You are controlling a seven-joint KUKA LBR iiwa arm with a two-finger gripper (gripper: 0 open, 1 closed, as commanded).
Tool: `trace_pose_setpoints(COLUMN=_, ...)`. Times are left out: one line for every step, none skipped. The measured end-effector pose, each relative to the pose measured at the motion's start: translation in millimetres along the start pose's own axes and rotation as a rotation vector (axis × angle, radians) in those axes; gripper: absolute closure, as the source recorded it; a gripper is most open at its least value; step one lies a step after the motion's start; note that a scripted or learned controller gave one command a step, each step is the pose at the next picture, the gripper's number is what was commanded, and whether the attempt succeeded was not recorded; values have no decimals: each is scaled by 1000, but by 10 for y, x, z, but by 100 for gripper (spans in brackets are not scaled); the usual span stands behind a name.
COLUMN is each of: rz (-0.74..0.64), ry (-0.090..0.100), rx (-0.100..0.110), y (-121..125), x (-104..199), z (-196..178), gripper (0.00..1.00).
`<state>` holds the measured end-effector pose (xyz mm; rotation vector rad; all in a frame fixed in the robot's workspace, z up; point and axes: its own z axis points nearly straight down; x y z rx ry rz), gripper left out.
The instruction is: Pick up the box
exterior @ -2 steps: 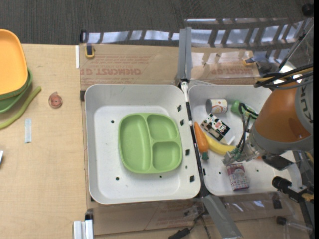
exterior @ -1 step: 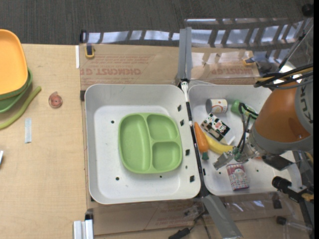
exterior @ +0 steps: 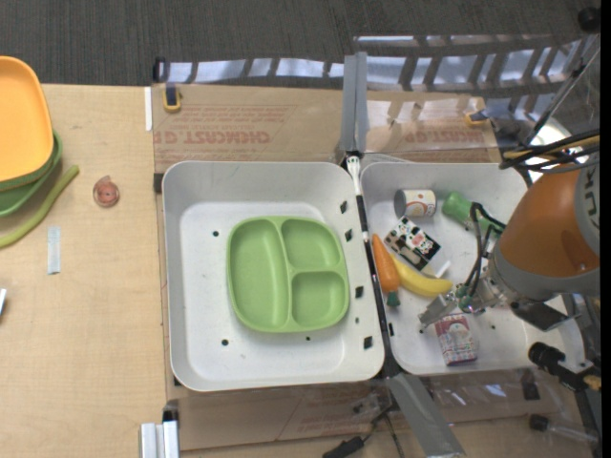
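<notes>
The box [exterior: 457, 341] is small, pink and white, and lies flat near the front of the right bin [exterior: 496, 356]. My gripper [exterior: 447, 307] hangs low over that bin, just above the box's far end and right of the banana [exterior: 424, 281]. Nothing shows as held in it. The grey arm with its orange band [exterior: 554, 232] comes in from the right and covers the bin's right side.
The right bin also holds a carrot [exterior: 386, 264], a black-and-white pack [exterior: 416, 241], a small white cup [exterior: 418, 202] and a green item [exterior: 457, 205]. A green divided plate [exterior: 286, 273] lies in the left bin [exterior: 191, 284]. Orange and green plates [exterior: 21, 132] sit at far left.
</notes>
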<state>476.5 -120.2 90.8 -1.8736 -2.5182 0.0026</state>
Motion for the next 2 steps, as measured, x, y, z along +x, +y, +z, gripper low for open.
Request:
trace_pose_setpoints(rz=2, ry=-1, rx=-1, y=0, x=-7, z=-87, gripper=100)
trace_pose_setpoints(rz=3, ry=0, rx=0, y=-2, x=-7, z=-86, gripper=0)
